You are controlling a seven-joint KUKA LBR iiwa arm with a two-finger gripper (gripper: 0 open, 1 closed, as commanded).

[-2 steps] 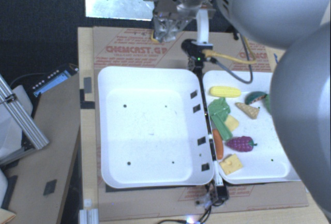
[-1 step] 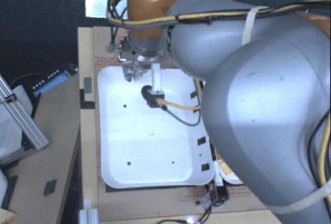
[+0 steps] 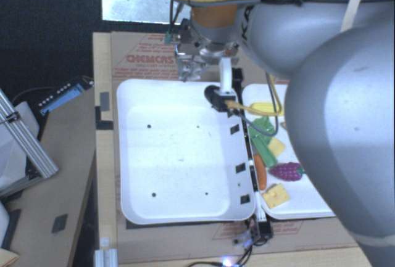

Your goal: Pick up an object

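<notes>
My gripper (image 3: pixel 207 74) hangs under the orange wrist band, over the far edge of the left bin (image 3: pixel 142 136) near the divide between the two bins. I see nothing held in it. The objects lie in the right bin (image 3: pixel 302 207): a yellow banana (image 3: pixel 265 108), a green vegetable (image 3: pixel 264 136), a small yellow piece (image 3: pixel 278 147), an orange carrot (image 3: pixel 260 174), a purple bunch of grapes (image 3: pixel 286 171) and a yellow cheese wedge (image 3: pixel 275 195). The arm's grey body hides most of the right bin.
Black clips (image 3: pixel 241 168) line the divide between the bins. Both bins rest on a cardboard sheet (image 3: pixel 145 56). A metal rail (image 3: pixel 24 136) and a blue-edged device (image 3: pixel 62 94) lie off to the left of the bench.
</notes>
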